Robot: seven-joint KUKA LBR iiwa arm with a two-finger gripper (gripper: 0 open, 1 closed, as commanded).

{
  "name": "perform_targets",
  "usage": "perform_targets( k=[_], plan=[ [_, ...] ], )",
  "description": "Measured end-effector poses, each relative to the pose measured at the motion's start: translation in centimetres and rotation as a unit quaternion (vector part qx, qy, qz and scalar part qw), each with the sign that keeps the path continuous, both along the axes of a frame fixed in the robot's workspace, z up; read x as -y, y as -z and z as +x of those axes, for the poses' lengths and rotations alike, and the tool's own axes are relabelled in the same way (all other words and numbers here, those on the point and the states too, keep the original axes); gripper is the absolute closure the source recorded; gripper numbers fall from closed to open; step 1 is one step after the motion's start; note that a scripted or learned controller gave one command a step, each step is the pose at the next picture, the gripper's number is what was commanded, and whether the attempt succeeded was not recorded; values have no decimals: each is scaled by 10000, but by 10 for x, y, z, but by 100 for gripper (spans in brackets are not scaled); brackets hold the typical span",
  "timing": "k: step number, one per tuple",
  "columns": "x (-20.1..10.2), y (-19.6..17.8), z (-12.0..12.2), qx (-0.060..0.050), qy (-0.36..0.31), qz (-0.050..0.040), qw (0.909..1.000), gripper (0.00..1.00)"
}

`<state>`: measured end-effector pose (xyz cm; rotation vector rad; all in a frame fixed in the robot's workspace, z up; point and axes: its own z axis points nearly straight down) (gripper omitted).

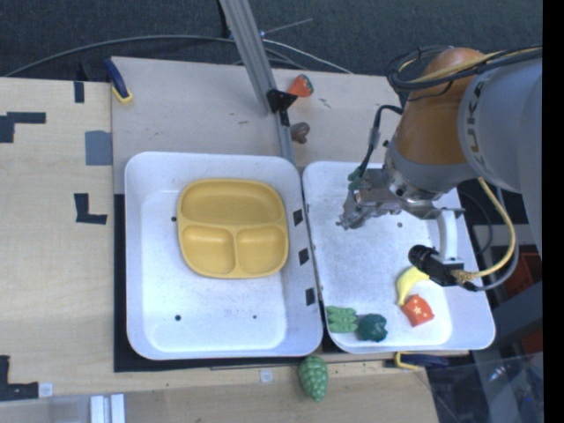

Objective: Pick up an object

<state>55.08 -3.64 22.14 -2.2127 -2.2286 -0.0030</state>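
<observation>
**Toys wait along the near rim while the fingers hang over the right bin**

A knobbly green toy (312,377) lies on the table (53,236) at the near edge, just outside the seam between the two bins. Inside the right bin (370,263), the near rim holds a light green piece (341,317) touching a darker green one (372,327). Toward the near right corner a yellow banana-shaped toy (409,283) lies against a small red block (419,310).

The gripper (351,218) hangs over the far half of the right bin, its wrist under the orange band of the arm (441,104). The fingers point down toward bare bin floor, well apart from the toys at the near rim; whether they are spread or closed cannot be told from this angle, and nothing shows between them.

The left bin (154,315) carries a yellow divided plate (233,227) with three compartments, set toward its far half.

On the table beyond the bins, a red and green toy (301,85) and a small brown object (300,131) sit beside a metal rail (247,33).
</observation>
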Motion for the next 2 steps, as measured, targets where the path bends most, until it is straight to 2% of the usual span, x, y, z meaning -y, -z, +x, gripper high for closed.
perform_targets(
  k=[1,2],
  plan=[
    [-45,3,-6,-17,4,-5,10000,100],
    [-98,-10,-6,-10,-4,-2,10000,100]
  ],
)
